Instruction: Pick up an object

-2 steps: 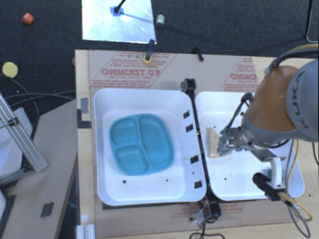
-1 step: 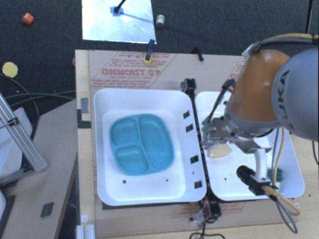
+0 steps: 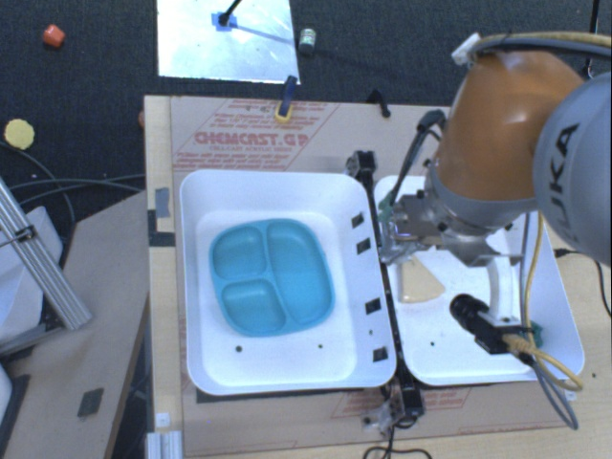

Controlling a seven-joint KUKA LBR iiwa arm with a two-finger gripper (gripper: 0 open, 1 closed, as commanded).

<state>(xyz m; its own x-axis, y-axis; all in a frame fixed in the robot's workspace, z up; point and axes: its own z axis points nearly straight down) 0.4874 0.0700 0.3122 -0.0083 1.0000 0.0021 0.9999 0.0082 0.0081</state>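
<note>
Two white bins sit side by side on the counter (image 3: 239,127). Over the right bin (image 3: 564,342), the big arm (image 3: 507,132) hides the end effector, so its grip cannot be told. A tan wedge (image 3: 421,285) peeks out underneath. The left bin (image 3: 201,199) holds a blue tray (image 3: 271,277).

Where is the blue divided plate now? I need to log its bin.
The blue divided plate lies flat in the left bin, near its middle, across the divider from the arm.
</note>
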